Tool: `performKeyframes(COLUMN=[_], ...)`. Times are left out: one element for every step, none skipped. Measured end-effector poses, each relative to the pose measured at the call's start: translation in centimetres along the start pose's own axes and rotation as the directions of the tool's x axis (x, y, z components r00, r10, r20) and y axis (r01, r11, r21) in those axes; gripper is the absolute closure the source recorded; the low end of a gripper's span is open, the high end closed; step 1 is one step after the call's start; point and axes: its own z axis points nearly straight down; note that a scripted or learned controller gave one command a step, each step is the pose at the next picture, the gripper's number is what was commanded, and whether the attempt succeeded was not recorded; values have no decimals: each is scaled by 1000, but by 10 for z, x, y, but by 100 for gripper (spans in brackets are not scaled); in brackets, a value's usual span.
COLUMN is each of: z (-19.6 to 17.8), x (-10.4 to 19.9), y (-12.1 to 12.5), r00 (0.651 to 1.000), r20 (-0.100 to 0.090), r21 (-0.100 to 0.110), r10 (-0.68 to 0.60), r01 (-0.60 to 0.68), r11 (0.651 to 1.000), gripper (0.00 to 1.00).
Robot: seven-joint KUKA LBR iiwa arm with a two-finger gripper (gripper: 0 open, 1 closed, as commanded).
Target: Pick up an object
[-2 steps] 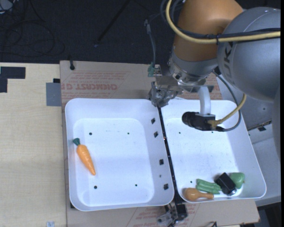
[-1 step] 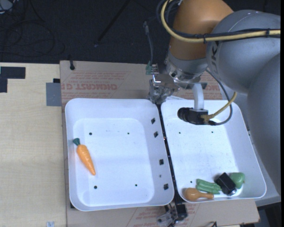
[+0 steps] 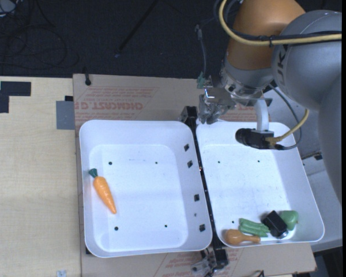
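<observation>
An orange carrot (image 3: 104,193) with a green top lies at the left side of the left bin (image 3: 138,133). In the right bin (image 3: 251,183), at its near right corner, sit a green bean-like piece (image 3: 253,227), a tan pear-shaped item (image 3: 240,237), a black block (image 3: 274,223) and a green piece (image 3: 289,217). My gripper (image 3: 210,113) hangs above the far edge of the bins, near the divider between them, well away from all the objects. Nothing shows between its fingers.
Brown cardboard (image 3: 132,97) lies under both bins on a light wooden bench (image 3: 29,183). The big grey arm with its orange band (image 3: 262,22) fills the upper right. A black cable fitting (image 3: 251,137) hangs over the right bin's far part.
</observation>
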Motion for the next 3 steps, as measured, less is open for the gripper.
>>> performKeyframes(z=[-90,-30,-14], x=[-62,-80,-122], y=[1,-8,-38], r00=[1000,1000,1000], r20=[2,0,-1], r21=[-10,5,3], r10=[3,0,1], r01=[-3,0,-1], r11=[1000,1000,1000], gripper=[100,100,100])
